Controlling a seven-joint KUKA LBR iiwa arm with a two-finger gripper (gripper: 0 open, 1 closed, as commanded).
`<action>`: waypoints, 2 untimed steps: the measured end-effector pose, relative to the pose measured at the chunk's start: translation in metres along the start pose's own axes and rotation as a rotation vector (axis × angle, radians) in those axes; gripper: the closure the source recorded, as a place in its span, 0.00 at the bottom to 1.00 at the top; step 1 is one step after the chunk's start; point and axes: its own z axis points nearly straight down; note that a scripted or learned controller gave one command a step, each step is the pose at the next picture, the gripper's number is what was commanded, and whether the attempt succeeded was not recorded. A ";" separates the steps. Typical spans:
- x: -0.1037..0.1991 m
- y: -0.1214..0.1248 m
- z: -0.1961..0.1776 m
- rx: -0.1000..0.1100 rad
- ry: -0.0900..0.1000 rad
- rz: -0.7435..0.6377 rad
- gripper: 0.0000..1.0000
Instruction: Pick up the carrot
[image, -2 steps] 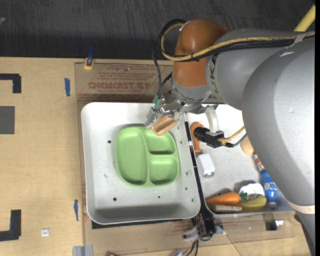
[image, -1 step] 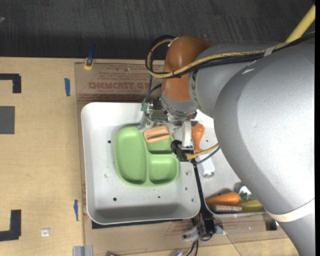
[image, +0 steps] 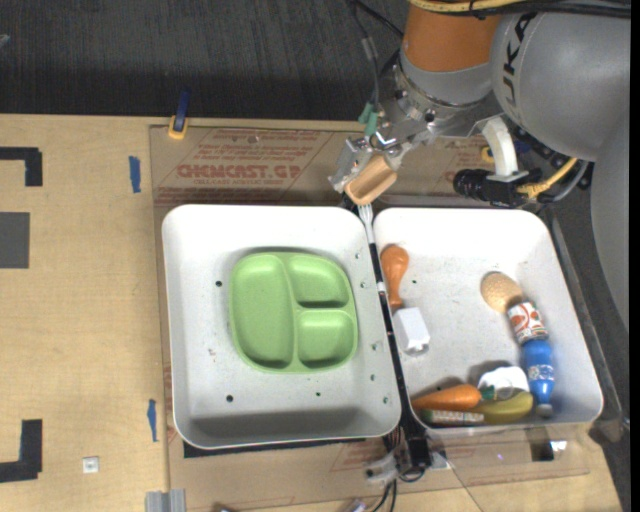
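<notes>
Well, the carrot (image: 449, 397) lies untouched near the right bin's (image: 455, 232) front; the gripper (image: 368, 181) hovers far, grip unclear

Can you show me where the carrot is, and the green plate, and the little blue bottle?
Orange carrot (image: 448, 397): camera view, on the middle of its body.
Green divided plastic plate (image: 262, 310): camera view, on its big left compartment.
Small blue bottle with a red-and-white label (image: 538, 372): camera view, on its blue lower body.
</notes>
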 end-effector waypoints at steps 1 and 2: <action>-0.021 -0.012 0.071 0.011 0.010 -0.493 1.00; 0.031 0.003 0.041 -0.004 0.003 -0.594 1.00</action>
